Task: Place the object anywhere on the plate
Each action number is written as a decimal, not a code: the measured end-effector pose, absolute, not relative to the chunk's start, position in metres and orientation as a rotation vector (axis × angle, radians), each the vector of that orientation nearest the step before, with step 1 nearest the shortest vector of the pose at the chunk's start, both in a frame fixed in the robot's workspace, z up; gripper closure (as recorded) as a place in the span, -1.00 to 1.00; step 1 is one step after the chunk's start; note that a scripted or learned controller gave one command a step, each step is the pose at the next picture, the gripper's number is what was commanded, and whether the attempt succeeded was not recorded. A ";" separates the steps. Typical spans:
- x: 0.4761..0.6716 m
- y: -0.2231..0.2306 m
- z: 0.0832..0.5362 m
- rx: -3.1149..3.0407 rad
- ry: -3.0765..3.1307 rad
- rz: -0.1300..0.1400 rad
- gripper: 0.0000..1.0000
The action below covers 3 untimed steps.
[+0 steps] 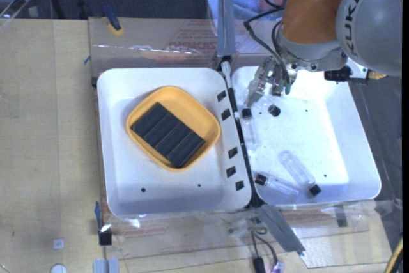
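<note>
Camera view: the gripper (263, 87), jaw state not discernible, hovers at the right bin's (358, 150) upper left, the clear tube-like object (295, 167) lying diagonally nearer the camera, the yellow plate (142, 113) leftward.

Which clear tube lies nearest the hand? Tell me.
The tube along the divider, black cap just below the hand. The other two tubes lie farther off, near the front edge of the bin.

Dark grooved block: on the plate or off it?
On it. The dark grooved block lies flat inside the yellow plate, rim visible on every side, in the left bin.
</note>
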State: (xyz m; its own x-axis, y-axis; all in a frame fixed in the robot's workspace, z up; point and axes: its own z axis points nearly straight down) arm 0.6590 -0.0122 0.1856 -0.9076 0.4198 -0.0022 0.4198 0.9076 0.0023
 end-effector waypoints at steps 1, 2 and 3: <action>0.659 0.009 0.186 0.350 3.119 0.003 1.00; 0.649 0.029 0.186 0.036 3.139 0.003 1.00; 0.649 0.030 0.186 0.035 3.139 0.004 -1.00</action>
